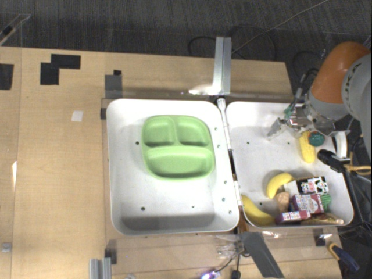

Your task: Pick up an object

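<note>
My gripper (289,120) hangs open and holding nothing over the right bin's (256,156) far end, nearest target the yellow banana (306,146) just beside it toward the bin's near end, long axis running far-to-near.

Evenly bright overhead light. Mild glare on white bins (125,156) and metal divider post (223,63) at upper middle. Soft shadow along left bin's lower wall. Slightly soft focus overall; dark floor (145,10) along top dim.
</note>
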Available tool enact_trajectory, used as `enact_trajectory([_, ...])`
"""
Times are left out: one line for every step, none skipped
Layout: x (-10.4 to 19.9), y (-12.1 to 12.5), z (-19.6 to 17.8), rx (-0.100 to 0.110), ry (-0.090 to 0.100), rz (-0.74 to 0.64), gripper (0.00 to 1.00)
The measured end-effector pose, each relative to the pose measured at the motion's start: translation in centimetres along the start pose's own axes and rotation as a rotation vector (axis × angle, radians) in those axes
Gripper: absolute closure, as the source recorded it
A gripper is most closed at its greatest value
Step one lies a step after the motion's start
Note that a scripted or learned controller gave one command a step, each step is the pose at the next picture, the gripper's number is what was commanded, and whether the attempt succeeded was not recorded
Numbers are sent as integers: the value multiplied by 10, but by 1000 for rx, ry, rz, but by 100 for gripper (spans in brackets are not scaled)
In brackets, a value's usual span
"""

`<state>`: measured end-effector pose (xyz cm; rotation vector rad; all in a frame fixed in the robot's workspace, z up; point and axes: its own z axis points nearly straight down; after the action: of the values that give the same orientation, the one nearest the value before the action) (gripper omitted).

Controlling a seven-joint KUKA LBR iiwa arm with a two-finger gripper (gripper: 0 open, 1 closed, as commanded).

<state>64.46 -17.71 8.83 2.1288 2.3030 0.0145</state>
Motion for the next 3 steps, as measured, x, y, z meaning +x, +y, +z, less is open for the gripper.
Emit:
enact_trajectory([-7, -42, -2, -4, 6, -213, 0])
enact_trajectory([-14, -13, 0, 1, 12, -275, 0])
enact_trajectory([-14, -13, 0, 1, 12, -275, 0])
